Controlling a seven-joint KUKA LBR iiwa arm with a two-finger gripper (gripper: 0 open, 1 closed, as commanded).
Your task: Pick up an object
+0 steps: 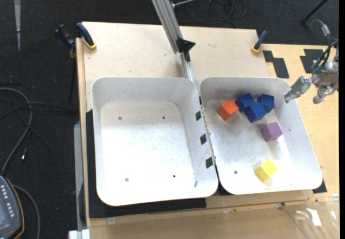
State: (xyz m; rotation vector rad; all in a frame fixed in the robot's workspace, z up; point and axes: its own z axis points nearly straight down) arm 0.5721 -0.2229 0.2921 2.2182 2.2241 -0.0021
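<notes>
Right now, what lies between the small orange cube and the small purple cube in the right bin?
In the camera view, the blue blocks sit between the orange cube and the purple cube, slightly above the direct line.

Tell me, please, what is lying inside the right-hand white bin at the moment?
The right bin holds an orange block, a cluster of blue blocks, a purple block and a yellow block. Whatever might lie beneath the piled blue blocks is covered.
</notes>
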